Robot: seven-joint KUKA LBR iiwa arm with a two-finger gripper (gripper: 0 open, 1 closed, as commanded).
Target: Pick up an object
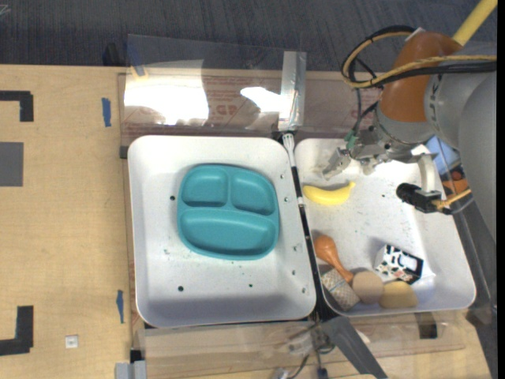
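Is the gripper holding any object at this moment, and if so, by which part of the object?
Nothing is held. The gripper hangs over the right bin, just above the banana, with nothing between its fingers.

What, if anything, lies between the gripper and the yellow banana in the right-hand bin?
Nothing visible does. The gripper hangs over the far part of the right bin, and the banana lies just nearer the camera, with bare white bin floor between them. The other objects cluster at the bin's near edge.

Pale wooden bench (55,235) with black markings, dark grey carpet floor (197,6) beyond, glare on clear panel (205,93).
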